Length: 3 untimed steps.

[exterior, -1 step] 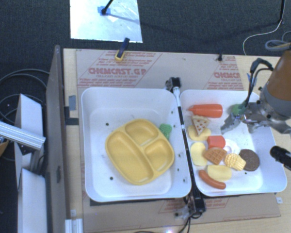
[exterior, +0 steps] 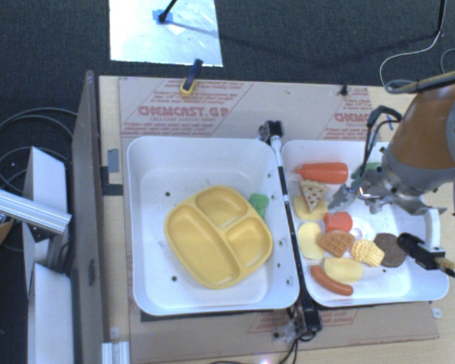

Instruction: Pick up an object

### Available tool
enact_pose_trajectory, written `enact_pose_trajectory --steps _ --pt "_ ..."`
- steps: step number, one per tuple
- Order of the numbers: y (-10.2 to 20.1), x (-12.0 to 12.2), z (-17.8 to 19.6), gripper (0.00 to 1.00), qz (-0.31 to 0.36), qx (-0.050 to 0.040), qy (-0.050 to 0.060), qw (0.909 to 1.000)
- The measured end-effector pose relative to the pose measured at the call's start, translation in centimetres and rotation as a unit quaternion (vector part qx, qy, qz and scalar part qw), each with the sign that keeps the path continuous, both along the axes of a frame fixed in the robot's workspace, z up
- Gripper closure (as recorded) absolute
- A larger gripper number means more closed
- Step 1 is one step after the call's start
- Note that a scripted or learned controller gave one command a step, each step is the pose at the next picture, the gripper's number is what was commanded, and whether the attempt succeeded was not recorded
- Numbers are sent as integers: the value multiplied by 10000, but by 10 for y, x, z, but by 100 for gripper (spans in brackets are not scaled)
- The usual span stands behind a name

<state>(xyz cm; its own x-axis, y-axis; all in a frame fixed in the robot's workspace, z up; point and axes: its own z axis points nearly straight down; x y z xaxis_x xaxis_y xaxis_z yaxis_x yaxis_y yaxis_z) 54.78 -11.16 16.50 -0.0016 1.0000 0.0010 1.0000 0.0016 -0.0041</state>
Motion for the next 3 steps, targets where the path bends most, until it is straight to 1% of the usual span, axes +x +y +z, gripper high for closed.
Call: enact_pose_trajectory --steps 1,2,3 --pt "-7 -7 -80 0 -7 -12 -55 10000" --pt "-8 -6 -67 100 -3 -26 -74 10000" --pt "86 29 25 100 66 16 -87 9999"
